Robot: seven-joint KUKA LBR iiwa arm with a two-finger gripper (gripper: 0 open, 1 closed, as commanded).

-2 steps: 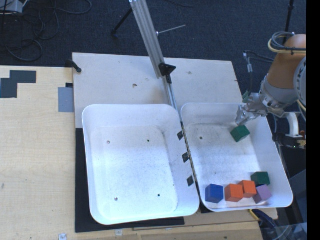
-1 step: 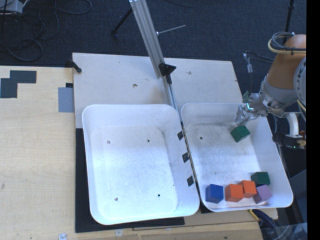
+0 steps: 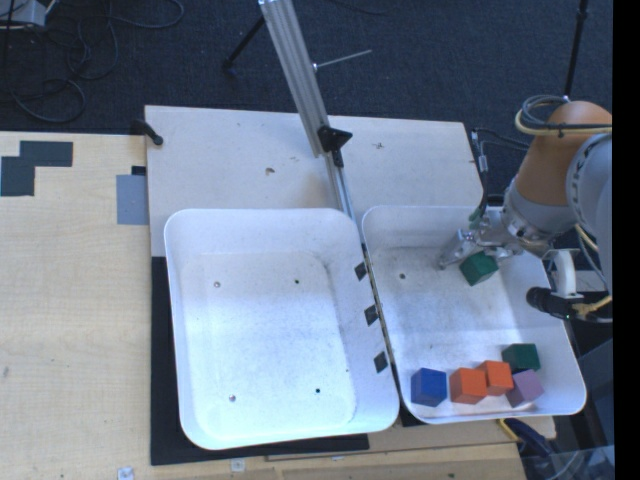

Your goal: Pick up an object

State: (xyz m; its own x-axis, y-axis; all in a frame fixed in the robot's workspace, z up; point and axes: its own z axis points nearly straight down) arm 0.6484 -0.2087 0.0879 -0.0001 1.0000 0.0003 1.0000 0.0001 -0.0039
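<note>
— Where is the claw (image 3: 478,253)?

— Over the right bin (image 3: 400,230), far part, clamped on a green block (image 3: 480,268) that seems lifted off the floor, likely to carry it.

— And the other blocks?

— Five bunched in the near right corner: one blue (image 3: 429,386), two orange (image 3: 467,385), one dark green (image 3: 521,357), one purple (image 3: 524,388). The left bin (image 3: 200,230) sits alongside.

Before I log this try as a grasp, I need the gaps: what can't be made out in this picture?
- Hand, camera view: a green block sits right under it; contact is too small to tell.
- Dark green block: the orange blocks in front hide its lower part.
- Purple block by the right bin's rim: too small to judge whether it touches the wall.
</note>
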